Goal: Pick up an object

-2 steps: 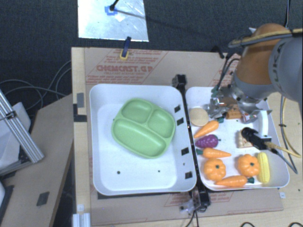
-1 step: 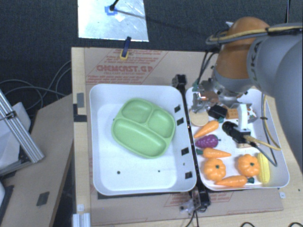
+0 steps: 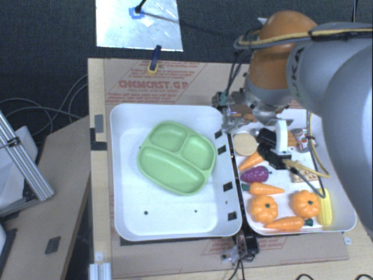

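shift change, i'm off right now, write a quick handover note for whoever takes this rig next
Gripper: low at the far left corner of the right bin, by the divider. State unclear, and no item is seen in it.
Things: the toy foods all lie in the right bin: two pumpkins, three carrots, a purple piece, corn and a tan disc. The green divided plate sits in the left bin.
Done: nothing lifted yet.
Left: grasp one item, probably the tan disc as it looks nearest, and lift it.
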Tool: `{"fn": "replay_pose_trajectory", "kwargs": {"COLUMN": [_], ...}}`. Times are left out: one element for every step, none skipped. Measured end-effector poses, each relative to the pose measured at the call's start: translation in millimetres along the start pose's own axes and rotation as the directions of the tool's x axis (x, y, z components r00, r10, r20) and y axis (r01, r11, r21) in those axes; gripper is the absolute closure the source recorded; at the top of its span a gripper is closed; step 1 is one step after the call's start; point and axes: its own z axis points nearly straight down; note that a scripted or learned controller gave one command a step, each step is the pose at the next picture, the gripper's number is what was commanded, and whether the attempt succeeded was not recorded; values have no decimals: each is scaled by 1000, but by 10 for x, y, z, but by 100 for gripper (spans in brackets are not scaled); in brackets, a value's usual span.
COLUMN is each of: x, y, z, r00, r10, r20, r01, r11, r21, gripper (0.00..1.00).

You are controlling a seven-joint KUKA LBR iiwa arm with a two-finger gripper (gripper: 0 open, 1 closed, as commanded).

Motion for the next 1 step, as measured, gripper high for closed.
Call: {"fn": "replay_pose_trajectory", "kwargs": {"x": [471], "y": [118], "z": [-169], "r00": [1000], "r10": [0], "r20": [0], "r01": [0], "r11": [1000], "r21": [-1], "gripper": [100]}}
